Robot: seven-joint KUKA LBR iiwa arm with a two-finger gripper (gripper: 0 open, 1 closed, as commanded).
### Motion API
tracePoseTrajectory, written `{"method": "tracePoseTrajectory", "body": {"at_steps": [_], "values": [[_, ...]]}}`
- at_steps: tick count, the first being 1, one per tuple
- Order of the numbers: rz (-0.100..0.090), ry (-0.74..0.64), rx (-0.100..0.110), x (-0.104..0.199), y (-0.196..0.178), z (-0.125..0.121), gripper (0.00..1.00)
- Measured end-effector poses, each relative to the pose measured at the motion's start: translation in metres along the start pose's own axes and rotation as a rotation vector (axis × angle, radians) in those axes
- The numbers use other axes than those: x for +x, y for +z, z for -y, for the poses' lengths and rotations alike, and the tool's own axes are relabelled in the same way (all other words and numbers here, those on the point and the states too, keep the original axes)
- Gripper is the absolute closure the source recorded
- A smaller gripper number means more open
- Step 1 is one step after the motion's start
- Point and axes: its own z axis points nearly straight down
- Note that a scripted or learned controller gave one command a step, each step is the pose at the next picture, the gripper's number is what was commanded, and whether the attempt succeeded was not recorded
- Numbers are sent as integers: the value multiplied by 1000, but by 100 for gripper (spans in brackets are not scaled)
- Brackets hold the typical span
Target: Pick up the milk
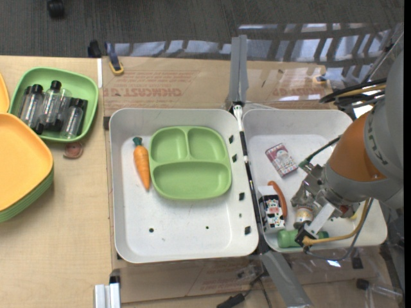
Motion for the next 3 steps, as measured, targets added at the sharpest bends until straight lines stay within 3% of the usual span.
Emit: {"method": "tracePoseTrajectory", "body": {"at_steps": [1,2,3], "values": [[3,-142,3,43,-99,28,100],[3,-232,2,17,-163,17,100],[4,-358,4,67,-125,-16,100]]}}
